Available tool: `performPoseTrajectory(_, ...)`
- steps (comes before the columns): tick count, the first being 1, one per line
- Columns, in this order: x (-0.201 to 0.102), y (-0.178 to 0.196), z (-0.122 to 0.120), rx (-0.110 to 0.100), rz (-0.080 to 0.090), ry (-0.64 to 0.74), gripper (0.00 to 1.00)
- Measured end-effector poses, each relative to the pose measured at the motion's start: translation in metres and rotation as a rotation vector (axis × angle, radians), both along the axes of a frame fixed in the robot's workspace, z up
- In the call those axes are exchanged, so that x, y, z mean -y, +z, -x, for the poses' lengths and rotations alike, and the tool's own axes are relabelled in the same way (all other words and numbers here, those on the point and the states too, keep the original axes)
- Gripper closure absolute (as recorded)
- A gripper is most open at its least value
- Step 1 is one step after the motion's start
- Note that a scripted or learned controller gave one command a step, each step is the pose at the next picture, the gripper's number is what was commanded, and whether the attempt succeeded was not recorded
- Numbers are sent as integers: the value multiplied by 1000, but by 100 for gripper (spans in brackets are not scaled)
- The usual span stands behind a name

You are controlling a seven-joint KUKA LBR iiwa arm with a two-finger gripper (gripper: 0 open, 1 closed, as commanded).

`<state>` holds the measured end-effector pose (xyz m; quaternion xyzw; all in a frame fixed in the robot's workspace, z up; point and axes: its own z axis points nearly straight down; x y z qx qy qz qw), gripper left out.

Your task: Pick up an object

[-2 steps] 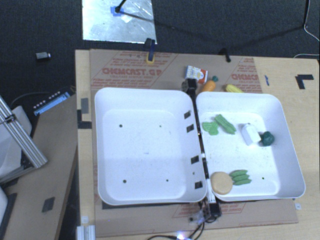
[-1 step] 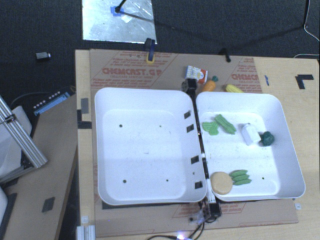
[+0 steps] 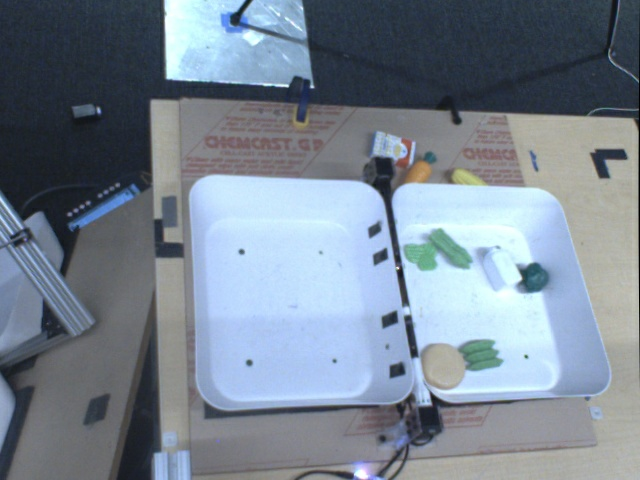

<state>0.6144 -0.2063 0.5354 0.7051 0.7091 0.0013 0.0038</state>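
The right bin holds several small objects. A long green pod lies beside a lighter green leafy piece near the bin's upper left. A white block sits next to a dark green round piece toward the right. Near the front lie a tan round bun and a green pea pod.
The left bin sits beside the right one, with black clips along the shared rim. Behind the bins on the bench lie an orange carrot, a yellow piece and a small carton. A metal sheet lies beyond.
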Motion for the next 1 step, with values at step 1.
performPoseTrajectory(1,1,1,93,-5,-3,-8,100)
